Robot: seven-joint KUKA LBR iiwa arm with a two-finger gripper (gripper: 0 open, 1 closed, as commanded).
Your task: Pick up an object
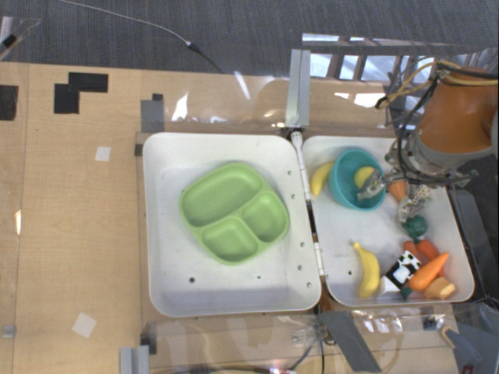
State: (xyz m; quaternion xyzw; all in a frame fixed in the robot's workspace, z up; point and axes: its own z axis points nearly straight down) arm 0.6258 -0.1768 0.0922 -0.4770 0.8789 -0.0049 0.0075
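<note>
Where the claw [396, 192] hangs, fingers blur.

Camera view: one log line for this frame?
gripper low in right bin, between teal bowl and dark green object | grasp: unconfirmed | green plate in left bin

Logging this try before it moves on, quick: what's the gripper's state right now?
Gripper: cannot be told. It hangs low over the right bin, beside the teal bowl, with an orange object at its tip.

No readable text, label, brand, number or sign shows anywhere.
</note>
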